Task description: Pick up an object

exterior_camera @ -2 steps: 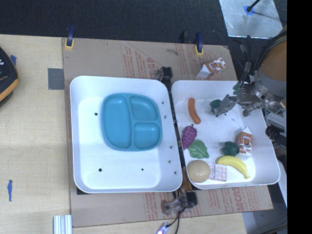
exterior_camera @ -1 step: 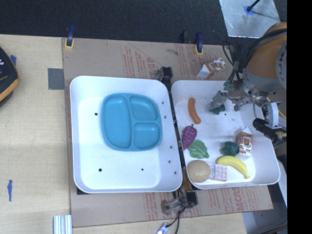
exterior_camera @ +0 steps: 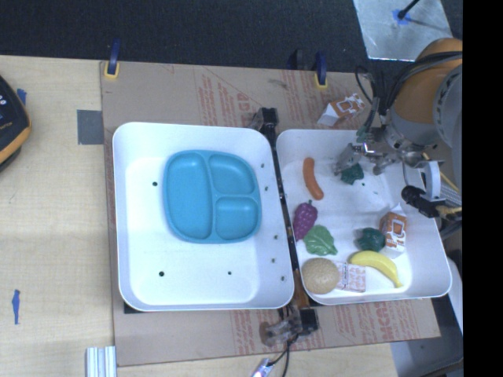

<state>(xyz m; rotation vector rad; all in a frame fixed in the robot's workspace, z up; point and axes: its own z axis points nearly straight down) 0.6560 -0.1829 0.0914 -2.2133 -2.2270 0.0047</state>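
Camera view shows the gripper (exterior_camera: 355, 162) low in the far part of the right bin (exterior_camera: 424, 285), its fingers closed around a small dark green toy (exterior_camera: 351, 173). An orange sausage (exterior_camera: 313, 178) lies just beside it to the left. Purple grapes (exterior_camera: 304, 218), a green leaf (exterior_camera: 320, 241), a banana (exterior_camera: 377, 266) and a round bun (exterior_camera: 320, 276) lie nearer. The left bin (exterior_camera: 137, 210) holds a blue divided plate (exterior_camera: 211, 195).

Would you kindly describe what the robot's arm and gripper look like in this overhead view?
The arm is a bulky rounded grey body with an orange band near the top right. Black cables loop along its left side. At its end sits a small grey metallic two-finger gripper with dark parts, and below it a white and black attachment sticks out. No markings can be read.
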